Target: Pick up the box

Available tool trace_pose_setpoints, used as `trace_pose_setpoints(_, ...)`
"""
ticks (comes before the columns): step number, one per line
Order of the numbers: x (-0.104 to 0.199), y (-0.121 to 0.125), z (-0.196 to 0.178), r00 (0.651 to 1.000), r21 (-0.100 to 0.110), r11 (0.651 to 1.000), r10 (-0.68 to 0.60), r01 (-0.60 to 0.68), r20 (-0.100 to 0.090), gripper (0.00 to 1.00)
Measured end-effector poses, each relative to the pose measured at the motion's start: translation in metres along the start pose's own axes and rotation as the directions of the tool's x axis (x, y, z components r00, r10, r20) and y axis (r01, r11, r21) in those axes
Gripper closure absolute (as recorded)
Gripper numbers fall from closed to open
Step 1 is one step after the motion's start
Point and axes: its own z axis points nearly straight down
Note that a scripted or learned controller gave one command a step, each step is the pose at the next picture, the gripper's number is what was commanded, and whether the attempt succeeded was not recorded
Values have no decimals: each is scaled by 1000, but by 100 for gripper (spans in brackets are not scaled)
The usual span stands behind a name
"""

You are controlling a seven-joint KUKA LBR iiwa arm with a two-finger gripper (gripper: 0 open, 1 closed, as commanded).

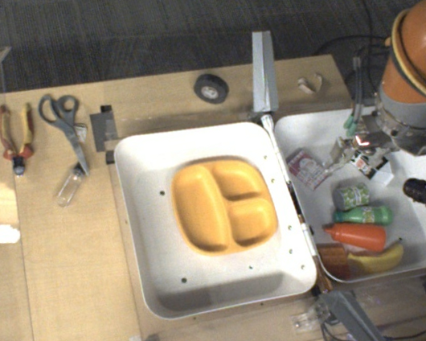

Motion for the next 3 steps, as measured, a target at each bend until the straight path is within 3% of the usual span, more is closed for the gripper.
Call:
trace_pose_setpoints(1, 1, 46, 93, 995, 2, 995, 97, -97, 0, 0)
trace_pose_setpoints(2, 22, 64, 111, 982, -16, 982, 189, -189, 1, 0)
trace_pose_setpoints(3, 24, 67, 98, 983, -25, 982, 185, -185, -2, 100)
